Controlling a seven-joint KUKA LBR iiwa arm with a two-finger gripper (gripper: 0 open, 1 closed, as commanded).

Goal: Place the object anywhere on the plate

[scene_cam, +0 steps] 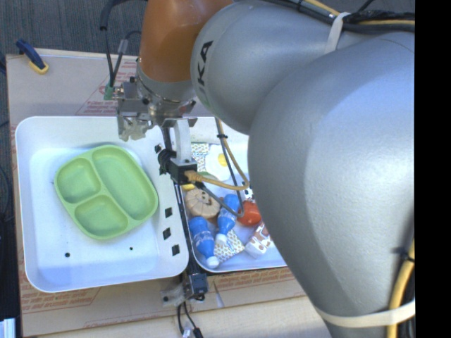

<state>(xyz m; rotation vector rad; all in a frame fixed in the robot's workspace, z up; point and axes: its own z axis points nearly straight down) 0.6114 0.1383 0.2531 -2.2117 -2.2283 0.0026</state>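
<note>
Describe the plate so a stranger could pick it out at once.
Start at the left bin, the white tray left of the arm. The plate lies flat inside it. It is pale green, rounded, with three compartments; the small toys all sit in the right bin.

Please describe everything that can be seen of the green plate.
The green plate is pale green, looks like matte plastic, and has rounded corners. Raised ridges split it into three compartments, all bare. It lies flat, turned at a slant, on the floor of the left white bin. Nothing else touches it.
</note>
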